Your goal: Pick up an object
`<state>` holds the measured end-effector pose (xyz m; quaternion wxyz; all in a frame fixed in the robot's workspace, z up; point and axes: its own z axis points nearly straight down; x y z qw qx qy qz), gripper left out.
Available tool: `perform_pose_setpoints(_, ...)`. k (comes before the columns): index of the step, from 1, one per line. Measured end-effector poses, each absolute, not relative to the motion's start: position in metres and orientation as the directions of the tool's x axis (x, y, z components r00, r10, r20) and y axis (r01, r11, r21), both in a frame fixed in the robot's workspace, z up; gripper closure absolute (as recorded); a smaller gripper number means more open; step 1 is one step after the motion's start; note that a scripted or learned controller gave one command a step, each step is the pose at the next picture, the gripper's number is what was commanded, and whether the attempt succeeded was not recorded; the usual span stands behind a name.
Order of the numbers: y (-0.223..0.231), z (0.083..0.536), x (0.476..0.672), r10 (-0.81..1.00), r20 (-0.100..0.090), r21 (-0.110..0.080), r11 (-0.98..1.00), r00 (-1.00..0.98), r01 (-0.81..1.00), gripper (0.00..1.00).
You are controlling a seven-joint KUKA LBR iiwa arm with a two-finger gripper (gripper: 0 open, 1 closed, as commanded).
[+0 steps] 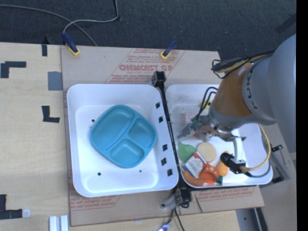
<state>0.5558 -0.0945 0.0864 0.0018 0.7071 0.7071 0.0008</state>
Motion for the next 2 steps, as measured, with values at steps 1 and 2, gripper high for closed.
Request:
perform_pose_setpoints(1,-0.1175,0.0863,0.6115,1.0,-0.001,0.005,0.002,-0.002,1.0,0.0)
perform_pose_setpoints(2,-0.1173,0.0956,0.6111,1.0,-0.001,0.004,0.002,-0.002,1.0,1.0)
